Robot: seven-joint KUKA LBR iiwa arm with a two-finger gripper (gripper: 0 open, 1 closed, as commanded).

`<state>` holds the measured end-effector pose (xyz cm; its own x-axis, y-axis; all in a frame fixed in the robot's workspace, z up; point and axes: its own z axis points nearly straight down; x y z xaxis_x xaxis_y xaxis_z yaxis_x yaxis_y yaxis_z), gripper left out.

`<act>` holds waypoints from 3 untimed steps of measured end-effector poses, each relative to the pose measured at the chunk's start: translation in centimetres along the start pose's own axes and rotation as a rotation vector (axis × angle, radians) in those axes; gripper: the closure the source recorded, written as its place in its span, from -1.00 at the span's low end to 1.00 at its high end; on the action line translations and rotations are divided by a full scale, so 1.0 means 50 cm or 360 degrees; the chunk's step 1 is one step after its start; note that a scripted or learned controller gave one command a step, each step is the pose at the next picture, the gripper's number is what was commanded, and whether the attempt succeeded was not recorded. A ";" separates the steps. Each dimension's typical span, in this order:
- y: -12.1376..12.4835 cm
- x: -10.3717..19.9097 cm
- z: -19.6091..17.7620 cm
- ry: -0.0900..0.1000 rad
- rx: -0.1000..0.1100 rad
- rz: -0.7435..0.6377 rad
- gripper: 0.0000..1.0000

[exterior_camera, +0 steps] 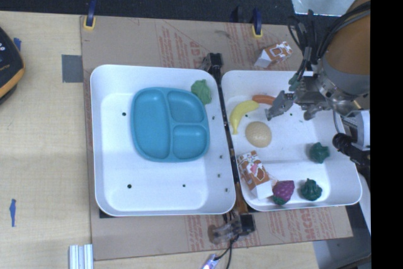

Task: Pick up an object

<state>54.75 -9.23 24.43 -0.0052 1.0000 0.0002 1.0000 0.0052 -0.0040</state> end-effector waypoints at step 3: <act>0.063 -0.096 0.305 -0.0003 0.0000 0.0002 -1.00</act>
<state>57.89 -14.03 9.17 -0.0039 1.0000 -0.0017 1.0000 0.0039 -0.0040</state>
